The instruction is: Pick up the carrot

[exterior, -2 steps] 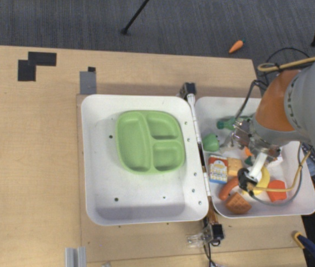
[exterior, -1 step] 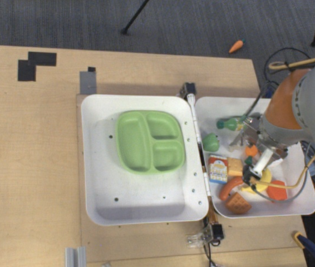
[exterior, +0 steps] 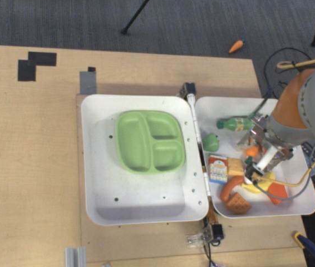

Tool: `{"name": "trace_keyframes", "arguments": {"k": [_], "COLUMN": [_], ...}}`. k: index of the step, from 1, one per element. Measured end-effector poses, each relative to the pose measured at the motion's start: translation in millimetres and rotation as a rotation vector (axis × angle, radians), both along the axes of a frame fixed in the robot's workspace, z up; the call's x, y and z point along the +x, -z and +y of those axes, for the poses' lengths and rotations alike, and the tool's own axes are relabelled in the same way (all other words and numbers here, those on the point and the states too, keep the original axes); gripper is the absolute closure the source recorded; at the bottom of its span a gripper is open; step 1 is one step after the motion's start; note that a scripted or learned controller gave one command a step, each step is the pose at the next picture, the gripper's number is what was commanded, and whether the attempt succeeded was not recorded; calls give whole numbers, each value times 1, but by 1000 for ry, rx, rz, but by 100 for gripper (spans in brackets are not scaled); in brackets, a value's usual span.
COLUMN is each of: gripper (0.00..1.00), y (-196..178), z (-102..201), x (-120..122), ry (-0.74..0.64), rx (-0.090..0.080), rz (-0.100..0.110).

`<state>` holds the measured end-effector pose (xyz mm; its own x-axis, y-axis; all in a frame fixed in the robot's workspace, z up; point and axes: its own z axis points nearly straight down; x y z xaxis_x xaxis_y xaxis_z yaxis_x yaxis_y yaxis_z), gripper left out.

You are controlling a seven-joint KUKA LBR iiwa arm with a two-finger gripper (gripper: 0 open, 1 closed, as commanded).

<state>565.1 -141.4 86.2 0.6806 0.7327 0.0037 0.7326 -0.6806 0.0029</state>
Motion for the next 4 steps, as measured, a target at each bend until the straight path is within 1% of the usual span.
{"name": "trace_keyframes", "arguments": {"k": [1, 2, 3, 4], "gripper": [100, 100, 100, 100], "y": [-11, -94, 1, -99], "z": [0, 51, -4, 21], "x": [1, 27, 31, 6], "ry": [-5, 348, -271, 91], "rx": [-1, 1, -2, 0], "rz": [-2, 4, 3, 3]}}
